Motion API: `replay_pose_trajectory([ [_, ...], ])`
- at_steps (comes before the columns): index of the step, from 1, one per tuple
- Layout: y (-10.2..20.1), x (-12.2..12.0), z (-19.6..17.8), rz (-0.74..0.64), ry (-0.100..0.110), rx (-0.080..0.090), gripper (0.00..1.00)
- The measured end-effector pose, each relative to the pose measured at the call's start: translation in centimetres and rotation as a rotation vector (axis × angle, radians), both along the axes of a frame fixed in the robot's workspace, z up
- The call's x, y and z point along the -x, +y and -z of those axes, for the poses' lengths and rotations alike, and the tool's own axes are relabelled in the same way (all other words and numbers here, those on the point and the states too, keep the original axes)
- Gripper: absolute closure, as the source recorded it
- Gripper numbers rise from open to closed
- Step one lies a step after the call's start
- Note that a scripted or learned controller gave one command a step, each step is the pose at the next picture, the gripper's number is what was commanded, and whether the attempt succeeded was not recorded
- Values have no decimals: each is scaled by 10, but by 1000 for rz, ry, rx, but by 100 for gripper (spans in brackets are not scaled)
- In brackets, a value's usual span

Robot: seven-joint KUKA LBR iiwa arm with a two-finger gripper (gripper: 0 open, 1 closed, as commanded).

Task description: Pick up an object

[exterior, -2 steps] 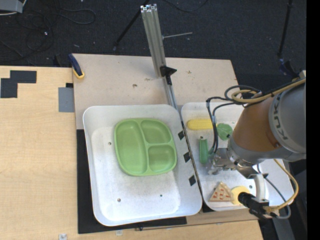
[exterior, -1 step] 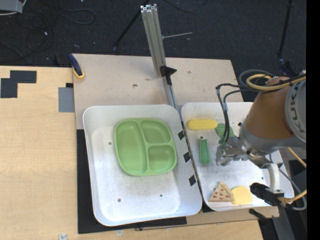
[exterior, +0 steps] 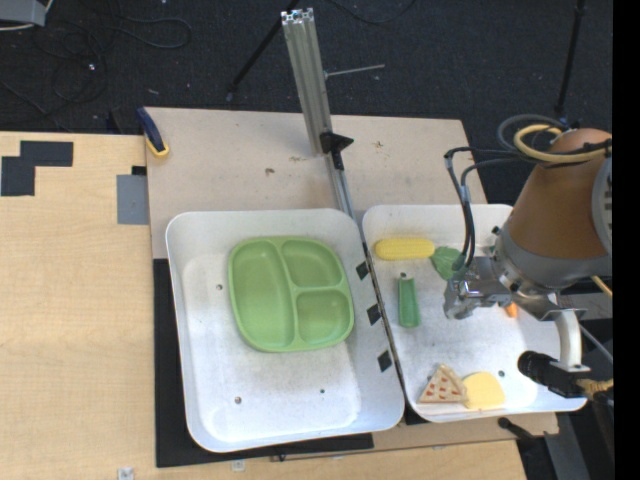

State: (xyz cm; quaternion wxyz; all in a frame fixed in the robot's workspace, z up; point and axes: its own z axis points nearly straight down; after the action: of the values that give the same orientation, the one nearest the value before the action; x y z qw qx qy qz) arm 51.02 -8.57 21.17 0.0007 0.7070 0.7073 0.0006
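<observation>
Can't tell if the claw (exterior: 460, 303) is open or shut. Closest grab is the green stick (exterior: 408, 302) just left of it, so line up over it before dropping.

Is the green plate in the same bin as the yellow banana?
No, the green plate lies in the left bin, while the banana lies in the right bin.

Light even and fairly bright over the desk (exterior: 80, 298), from overhead; no hard glare. Left bin (exterior: 200, 388) reads slightly washed out, its white floor grainy. Green plate (exterior: 291, 293) inside that bin casts only a thin soft shadow along its lower edge. Floor beyond the bin's far side dark, cables barely legible. Picture soft overall, low resolution; small items in the right bin (exterior: 450, 348) lack crisp edges. Arm (exterior: 560, 218) right of the plate slightly blurred.
</observation>
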Motion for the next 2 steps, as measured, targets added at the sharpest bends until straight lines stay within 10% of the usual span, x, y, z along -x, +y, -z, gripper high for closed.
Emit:
replay_pose_trajectory([
  [2, 104, -33, 3, -5, 4, -2, 100],
])
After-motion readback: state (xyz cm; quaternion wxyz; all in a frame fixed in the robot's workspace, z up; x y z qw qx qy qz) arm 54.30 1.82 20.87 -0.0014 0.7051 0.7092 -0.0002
